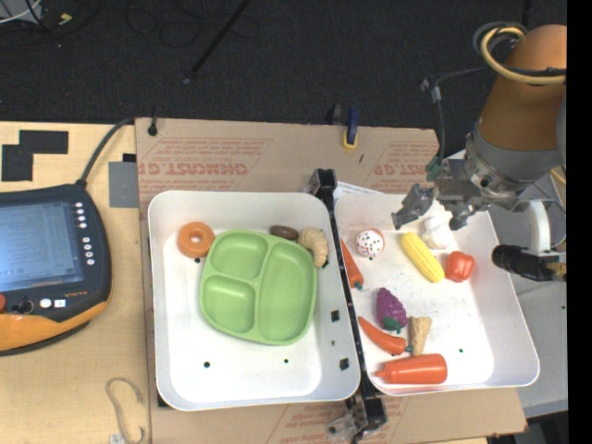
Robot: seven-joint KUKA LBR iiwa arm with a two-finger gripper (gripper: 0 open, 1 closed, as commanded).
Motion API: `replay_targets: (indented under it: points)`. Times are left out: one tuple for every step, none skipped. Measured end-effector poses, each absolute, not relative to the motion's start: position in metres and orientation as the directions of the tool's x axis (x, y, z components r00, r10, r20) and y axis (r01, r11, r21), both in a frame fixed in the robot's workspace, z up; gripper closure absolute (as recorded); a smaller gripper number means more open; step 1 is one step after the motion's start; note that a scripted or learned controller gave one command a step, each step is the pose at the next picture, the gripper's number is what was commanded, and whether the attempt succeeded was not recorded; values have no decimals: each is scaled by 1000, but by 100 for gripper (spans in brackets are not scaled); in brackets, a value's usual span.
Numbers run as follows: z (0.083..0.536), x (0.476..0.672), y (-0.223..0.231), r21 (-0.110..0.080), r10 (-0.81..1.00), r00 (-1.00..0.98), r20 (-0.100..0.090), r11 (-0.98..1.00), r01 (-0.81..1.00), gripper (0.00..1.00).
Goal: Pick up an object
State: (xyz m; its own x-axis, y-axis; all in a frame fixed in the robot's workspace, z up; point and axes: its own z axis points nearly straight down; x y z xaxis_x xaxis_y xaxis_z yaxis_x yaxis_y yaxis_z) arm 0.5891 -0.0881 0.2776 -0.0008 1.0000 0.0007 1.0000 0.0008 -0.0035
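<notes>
Two bins; tool [433,209] open above right bin [518,326] far edge, near corn [422,256].

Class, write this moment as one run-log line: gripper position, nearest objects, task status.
gripper: above right bin, far end | nearest: corn cob, tomato | left bin: green tray | status: nothing picked yet
</notes>
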Motion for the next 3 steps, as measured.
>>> replay_targets:
  points:
    - [213, 586, -87, -10, 1000, -1, 1, 1, 1000, 0]
    - [167, 588, -91, -9, 1000, 0, 1, 0, 1000, 0]
    - [120, 590, -95, -8, 1000, 0, 1, 0, 1000, 0]
